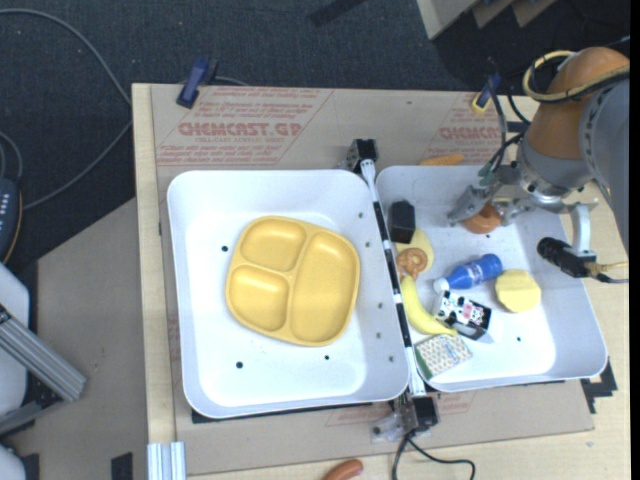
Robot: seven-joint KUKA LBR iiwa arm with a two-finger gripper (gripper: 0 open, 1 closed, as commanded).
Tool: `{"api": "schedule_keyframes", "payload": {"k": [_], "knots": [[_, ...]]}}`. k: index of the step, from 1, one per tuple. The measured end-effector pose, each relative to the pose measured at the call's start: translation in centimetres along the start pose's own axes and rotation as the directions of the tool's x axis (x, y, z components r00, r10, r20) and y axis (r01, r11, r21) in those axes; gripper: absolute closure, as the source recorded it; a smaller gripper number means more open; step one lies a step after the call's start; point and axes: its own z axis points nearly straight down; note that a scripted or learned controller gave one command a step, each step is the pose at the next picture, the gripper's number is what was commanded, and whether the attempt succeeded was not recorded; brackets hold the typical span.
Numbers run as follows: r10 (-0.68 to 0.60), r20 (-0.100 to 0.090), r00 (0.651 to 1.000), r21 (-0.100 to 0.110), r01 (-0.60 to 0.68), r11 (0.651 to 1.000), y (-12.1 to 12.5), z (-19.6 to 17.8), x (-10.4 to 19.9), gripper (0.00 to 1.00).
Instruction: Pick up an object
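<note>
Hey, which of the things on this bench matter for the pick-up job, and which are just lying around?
For the job:
tool
orange object beneath it
banana
blue bottle
yellow sponge

Lying about:
yellow divided plate
left bin
blue clamp

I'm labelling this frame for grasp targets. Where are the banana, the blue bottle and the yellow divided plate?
banana (415, 308), camera view, middle of its curve.
blue bottle (473, 271), camera view, its body.
yellow divided plate (293, 280), camera view, central ridge.
</note>
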Motion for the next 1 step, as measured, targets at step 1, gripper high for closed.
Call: {"api": "schedule_keyframes", "payload": {"k": [1], "knots": [[-0.001,0.003,1.000,-0.003,0.001,1.000,0.07,-1.09,-0.09,1.00]]}}
